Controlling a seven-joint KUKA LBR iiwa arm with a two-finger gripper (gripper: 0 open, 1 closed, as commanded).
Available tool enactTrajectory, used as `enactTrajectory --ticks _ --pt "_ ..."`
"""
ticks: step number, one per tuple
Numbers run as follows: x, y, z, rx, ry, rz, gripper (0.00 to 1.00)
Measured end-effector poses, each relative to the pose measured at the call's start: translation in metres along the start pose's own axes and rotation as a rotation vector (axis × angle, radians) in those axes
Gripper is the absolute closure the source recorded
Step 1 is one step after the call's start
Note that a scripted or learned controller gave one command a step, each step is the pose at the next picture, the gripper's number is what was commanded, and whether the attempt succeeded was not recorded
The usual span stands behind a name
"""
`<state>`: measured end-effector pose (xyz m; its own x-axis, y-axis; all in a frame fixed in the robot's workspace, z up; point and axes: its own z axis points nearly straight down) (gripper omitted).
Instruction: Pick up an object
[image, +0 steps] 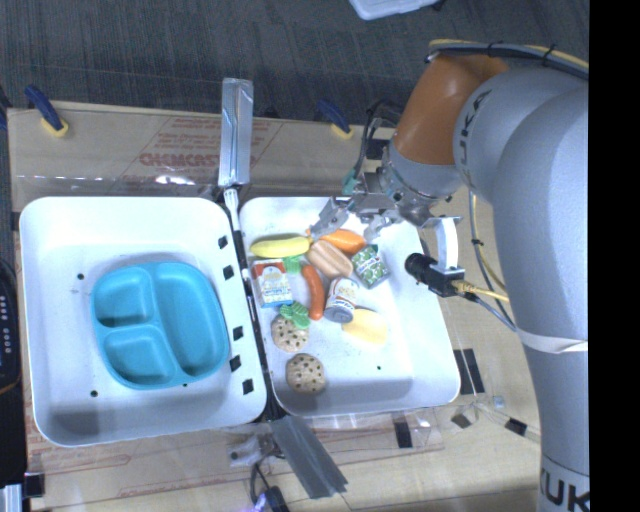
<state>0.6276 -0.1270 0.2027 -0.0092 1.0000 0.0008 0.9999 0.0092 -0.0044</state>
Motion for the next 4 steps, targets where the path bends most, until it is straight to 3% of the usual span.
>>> enactTrajectory --ticks 1,2,3,4 --pt "-0.017 -0.045 0.109 0.004 0.000 -0.048 0.00" --pt "-0.017 -0.043 0.096 0.001 -0.001 -0.052 1.00" --pt "0.003 -0.029 0.079 -0.002 -0.001 0.083 1.00" --pt "0.056 -0.035 -0.017 -0.009 0.001 0.108 1.00"
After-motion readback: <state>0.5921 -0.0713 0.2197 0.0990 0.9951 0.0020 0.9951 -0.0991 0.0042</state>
